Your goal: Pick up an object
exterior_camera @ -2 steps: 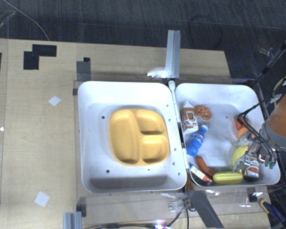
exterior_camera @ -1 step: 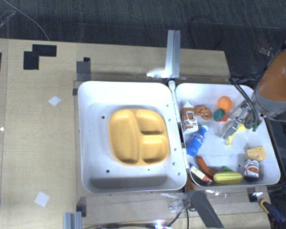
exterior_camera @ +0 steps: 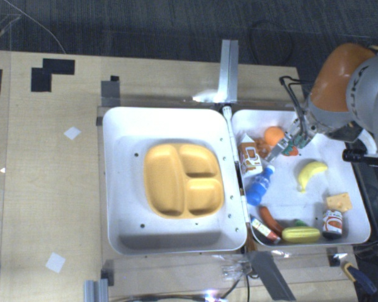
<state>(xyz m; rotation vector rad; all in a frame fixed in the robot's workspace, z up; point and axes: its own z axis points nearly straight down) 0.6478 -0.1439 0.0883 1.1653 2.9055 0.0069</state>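
The right bin [exterior_camera: 359, 187] holds an orange ball [exterior_camera: 273, 134], a small brown and white carton [exterior_camera: 250, 157], a blue bottle [exterior_camera: 258, 187], a banana [exterior_camera: 309, 172], a cheese wedge [exterior_camera: 339, 202], a small dark jar [exterior_camera: 331, 224], a red sausage [exterior_camera: 268, 222] and a yellow-green pickle shape [exterior_camera: 300, 234]. My gripper [exterior_camera: 292, 142] hangs low over the bin's back part, just right of the orange ball and above the blue bottle. A small red and green bit shows at its tip; whether it is gripped is unclear.
The left bin [exterior_camera: 120, 168] carries a yellow divided tray [exterior_camera: 181, 180] in its middle. A metal post [exterior_camera: 229, 74] stands behind the wall between the two bins. The arm's orange band [exterior_camera: 337, 74] sits over the right bin's back right corner.
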